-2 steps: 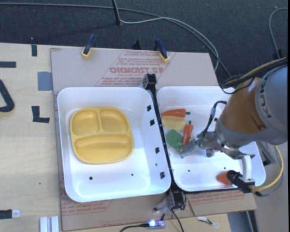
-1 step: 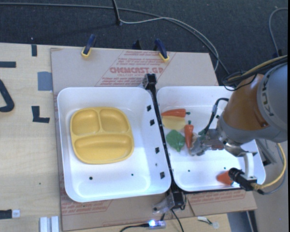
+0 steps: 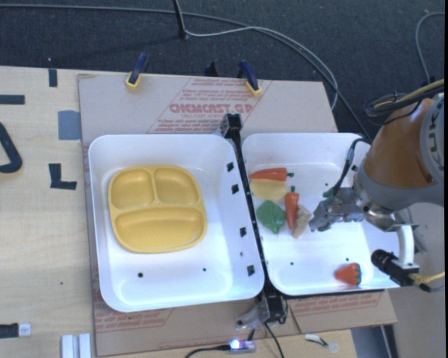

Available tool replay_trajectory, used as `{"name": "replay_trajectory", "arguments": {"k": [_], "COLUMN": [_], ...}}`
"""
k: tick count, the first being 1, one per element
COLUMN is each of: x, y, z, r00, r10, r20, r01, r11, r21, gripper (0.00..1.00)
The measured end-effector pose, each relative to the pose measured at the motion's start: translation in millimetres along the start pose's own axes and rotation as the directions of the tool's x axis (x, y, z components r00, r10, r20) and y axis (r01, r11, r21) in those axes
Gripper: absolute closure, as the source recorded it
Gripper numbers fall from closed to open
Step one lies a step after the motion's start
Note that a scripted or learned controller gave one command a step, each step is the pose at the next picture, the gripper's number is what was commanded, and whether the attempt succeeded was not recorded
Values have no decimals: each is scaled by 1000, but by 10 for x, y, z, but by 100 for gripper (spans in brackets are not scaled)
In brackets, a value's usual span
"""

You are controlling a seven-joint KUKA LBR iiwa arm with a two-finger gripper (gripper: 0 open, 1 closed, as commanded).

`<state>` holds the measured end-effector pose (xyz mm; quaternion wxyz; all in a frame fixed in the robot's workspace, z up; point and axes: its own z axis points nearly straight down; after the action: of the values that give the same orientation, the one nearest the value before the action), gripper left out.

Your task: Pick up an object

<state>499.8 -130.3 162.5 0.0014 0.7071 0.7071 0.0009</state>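
The right bin (image 3: 313, 148) holds a cluster of toy foods: a red pepper (image 3: 269, 174), a yellow piece (image 3: 265, 190), a green piece (image 3: 270, 216), an upright carrot (image 3: 291, 207) and a pale beige piece (image 3: 302, 221). A strawberry (image 3: 349, 274) lies alone near the bin's front right corner. My gripper (image 3: 319, 219) reaches in from the right and hangs low just right of the beige piece, close to the cluster. Nothing visible sits between its fingers.
The left bin (image 3: 104, 155) holds a yellow divided plate (image 3: 157, 207). A black divider (image 3: 243, 200) runs between the bins. Clamps (image 3: 137, 71) hold the cardboard base at the back. Cables trail across the dark floor behind.
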Motion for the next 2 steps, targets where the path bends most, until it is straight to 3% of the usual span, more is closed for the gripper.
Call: {"name": "replay_trajectory", "arguments": {"k": [1, 2], "x": [1, 545], "y": [8, 116], "z": [-519, -628], "r00": [1000, 1000], "r10": [-1, -5], "r20": [0, -2], "r01": [1, 5], "r11": [1000, 1000], "r21": [0, 3], "gripper": [100, 100]}}
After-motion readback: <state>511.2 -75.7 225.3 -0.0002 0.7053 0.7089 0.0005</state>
